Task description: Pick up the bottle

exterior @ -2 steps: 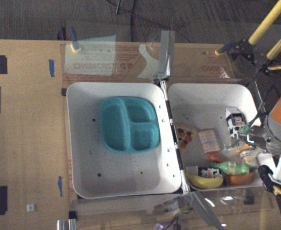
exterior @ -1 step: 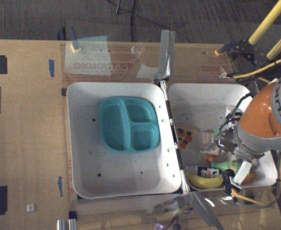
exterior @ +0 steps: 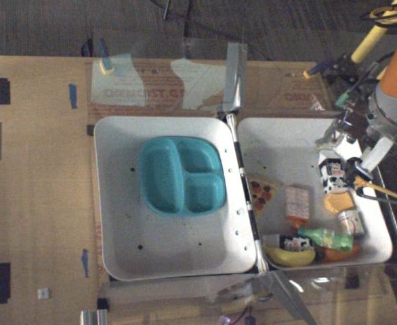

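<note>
the banana (exterior: 290, 256) lies against the right bin's (exterior: 280, 141) near wall. just beyond it the bottle (exterior: 327, 238) lies flat, long axis left-right, well nearer than the gripper (exterior: 344, 141); open or closed, i cannot tell.

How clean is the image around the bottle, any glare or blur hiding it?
Camera view: soft throughout, so small items in the right bin have fuzzy edges; the bottle reads as a green shape, free of glare; pale reflections sit on the clear sheet at the back; lighting is even, shadows faint.
</note>
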You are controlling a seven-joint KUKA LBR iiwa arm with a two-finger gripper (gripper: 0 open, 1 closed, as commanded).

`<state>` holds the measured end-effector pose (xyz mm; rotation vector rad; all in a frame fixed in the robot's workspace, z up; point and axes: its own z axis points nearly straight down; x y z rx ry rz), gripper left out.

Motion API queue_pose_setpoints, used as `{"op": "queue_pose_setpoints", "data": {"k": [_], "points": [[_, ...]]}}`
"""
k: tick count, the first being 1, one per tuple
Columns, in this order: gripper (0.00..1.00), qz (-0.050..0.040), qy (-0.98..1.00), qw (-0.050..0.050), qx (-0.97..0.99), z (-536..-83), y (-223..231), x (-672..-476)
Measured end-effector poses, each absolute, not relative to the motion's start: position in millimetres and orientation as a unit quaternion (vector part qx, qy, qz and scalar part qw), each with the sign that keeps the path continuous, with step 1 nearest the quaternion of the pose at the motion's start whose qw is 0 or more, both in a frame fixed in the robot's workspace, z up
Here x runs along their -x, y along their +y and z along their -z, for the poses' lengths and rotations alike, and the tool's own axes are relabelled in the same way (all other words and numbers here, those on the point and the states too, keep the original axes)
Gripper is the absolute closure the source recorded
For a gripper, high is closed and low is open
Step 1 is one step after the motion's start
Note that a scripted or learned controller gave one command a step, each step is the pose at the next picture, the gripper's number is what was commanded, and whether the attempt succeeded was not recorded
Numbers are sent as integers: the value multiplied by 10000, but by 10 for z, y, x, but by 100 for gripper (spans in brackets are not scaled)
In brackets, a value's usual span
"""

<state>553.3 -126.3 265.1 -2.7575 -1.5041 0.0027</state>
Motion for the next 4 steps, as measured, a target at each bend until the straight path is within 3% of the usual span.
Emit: {"op": "queue_pose_setpoints", "data": {"k": [1, 2, 3, 4], "points": [[0, -13, -5769, 18, 8168, -1919, -960, -5162], [0, -14, -5081, 18, 8613, -1402, -1400, -4851], [0, 58, -4121, -53, 9111, -903, -931, -4837], [0, 49, -2548, -19, 9670, -898, -1481, -5000]]}}
